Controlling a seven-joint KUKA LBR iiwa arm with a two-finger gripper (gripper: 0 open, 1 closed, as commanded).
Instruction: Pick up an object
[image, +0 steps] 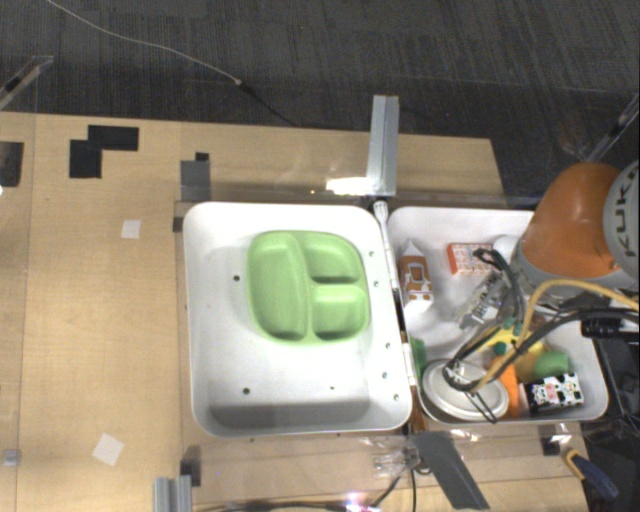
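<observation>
A pale green, three-compartment plastic tray (305, 285) lies in the glossy white left bin (225, 330). The light tan wooden table (90, 330) bears black square markings (100, 148). A small orange-and-white packet (464, 258) lies in the white right bin (440, 225).

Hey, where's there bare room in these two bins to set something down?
Left bin: bare floor along the near wall, below the green divided tray, and a strip between the tray and the left wall. Right bin: crowded with small items, cables and the arm; just a small bare patch near its far wall.
</observation>
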